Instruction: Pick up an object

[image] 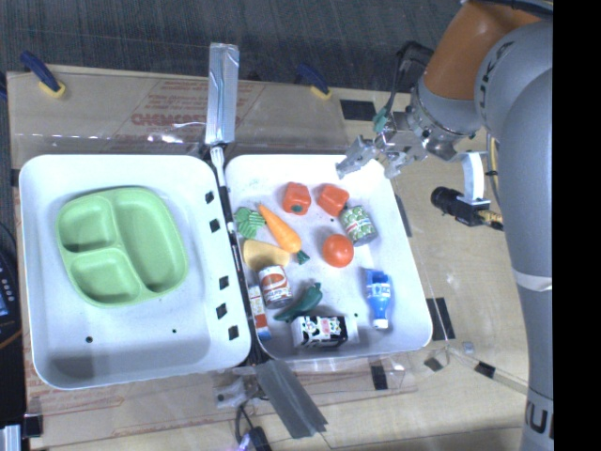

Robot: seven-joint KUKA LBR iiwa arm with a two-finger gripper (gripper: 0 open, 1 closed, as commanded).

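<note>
The right bin (408, 252) holds several toy groceries. Among them are two red peppers (296, 198) (331, 198), a green can (358, 224), a tomato (338, 250), a carrot (280, 228), a yellow wedge (263, 254), a red-labelled can (274, 285), a blue bottle (377, 299) and a black-and-white carton (321, 329). My gripper (371, 161) hangs above the bin's far right corner, up and right of the peppers. It is open, with nothing between its fingers.
The left bin (38, 336) holds a green divided plate (120, 244). A grey strip (223, 92) runs along the divider between the bins. A dark green item (302, 299) lies beside the carton. The arm (488, 54) comes in from the upper right.
</note>
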